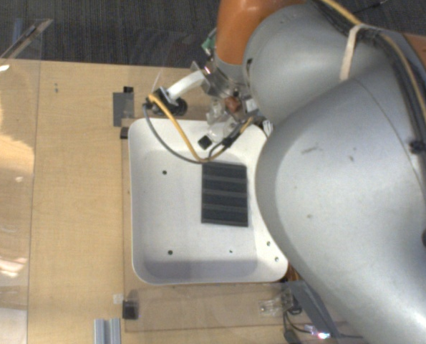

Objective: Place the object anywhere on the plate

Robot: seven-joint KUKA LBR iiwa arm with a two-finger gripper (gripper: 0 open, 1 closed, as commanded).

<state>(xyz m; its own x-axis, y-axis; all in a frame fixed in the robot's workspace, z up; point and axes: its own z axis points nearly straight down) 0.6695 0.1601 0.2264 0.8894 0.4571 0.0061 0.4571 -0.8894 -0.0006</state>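
Note:
A dark grey ribbed rectangular piece lies flat in the right half of the white bin. My gripper hangs over the bin's far edge, just beyond that piece and apart from it. The wrist with its orange band rises behind the gripper. A small reddish-brown spot shows at the gripper's base, too small to identify. The big grey arm body hides the bin's right side and everything further right.
A yellow and black cable loops from the wrist down over the bin's far left corner. Black clamps sit at the bin's far left corner and near its front left corner. The wooden bench extends to the left.

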